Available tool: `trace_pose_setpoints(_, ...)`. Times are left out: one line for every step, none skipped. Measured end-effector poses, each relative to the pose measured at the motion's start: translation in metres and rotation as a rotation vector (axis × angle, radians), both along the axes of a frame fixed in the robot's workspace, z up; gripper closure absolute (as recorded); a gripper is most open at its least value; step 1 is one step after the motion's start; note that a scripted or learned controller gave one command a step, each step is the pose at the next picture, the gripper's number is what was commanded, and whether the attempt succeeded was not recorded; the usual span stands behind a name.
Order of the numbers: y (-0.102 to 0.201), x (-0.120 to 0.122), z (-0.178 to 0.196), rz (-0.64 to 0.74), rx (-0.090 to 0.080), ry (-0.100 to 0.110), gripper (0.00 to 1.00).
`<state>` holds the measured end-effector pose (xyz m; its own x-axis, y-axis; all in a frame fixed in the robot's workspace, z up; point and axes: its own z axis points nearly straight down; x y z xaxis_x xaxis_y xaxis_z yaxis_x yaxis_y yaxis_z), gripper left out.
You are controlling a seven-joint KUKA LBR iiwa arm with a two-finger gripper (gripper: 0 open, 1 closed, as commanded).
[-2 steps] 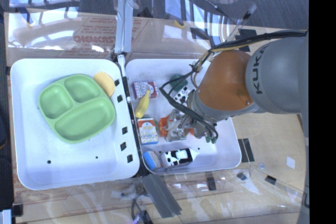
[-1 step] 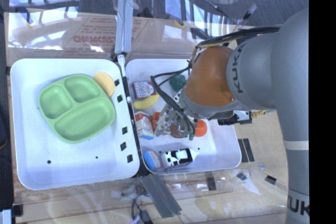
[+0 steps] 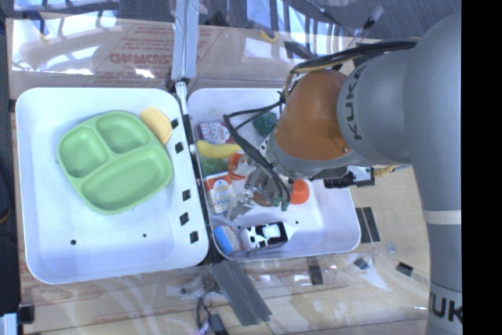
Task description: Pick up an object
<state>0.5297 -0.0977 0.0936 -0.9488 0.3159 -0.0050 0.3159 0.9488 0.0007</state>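
Note:
My gripper (image 3: 263,188) is low inside the right bin (image 3: 339,225), under the orange wrist band, among a pile of small objects. Right beside it lie a white packet with a red label (image 3: 221,196) on its left and an orange ball (image 3: 299,191) on its right. A yellow banana-shaped toy (image 3: 217,149) and an orange piece (image 3: 235,162) lie just above the gripper. A black-and-white item (image 3: 267,233) and a blue one (image 3: 223,239) sit near the bin's front wall. The gripper's tip blends into the clutter, so I cannot make out whether anything is held.
The left bin (image 3: 47,239) holds a green divided plate (image 3: 116,161) with a yellow object (image 3: 157,122) at its upper right corner. A teal object (image 3: 266,121) and a small white packet (image 3: 212,131) lie at the back of the right bin. The arm covers that bin's right half.

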Motion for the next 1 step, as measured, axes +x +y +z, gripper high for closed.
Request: trace_pose_setpoints(-0.0018, 0.0019, 0.0115, 0.003, -0.004, -0.005, 1.0)
